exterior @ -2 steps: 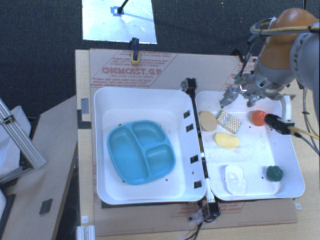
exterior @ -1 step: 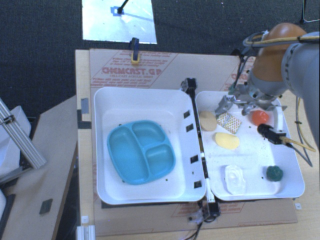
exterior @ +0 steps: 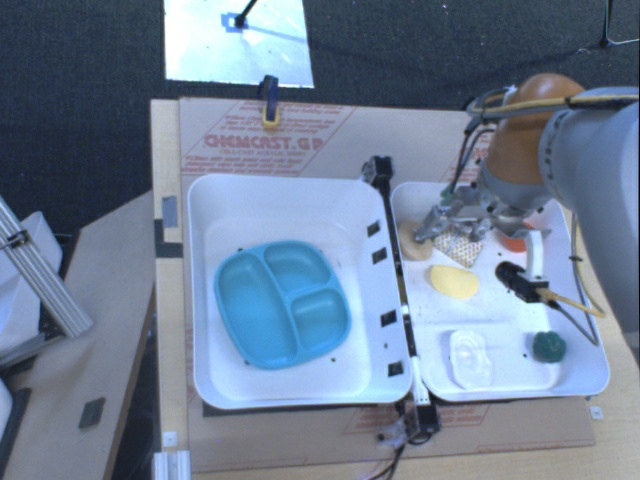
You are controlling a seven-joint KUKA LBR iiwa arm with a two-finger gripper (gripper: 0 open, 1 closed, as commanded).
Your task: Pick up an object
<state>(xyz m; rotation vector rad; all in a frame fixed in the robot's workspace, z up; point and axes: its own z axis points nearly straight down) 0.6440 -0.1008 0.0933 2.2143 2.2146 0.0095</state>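
Blue tray fills your left bin. At centre right of the frame, the hand hangs low in the right bin, over a checkered piece; a yellow lemon lies just below. You cannot tell its finger state.
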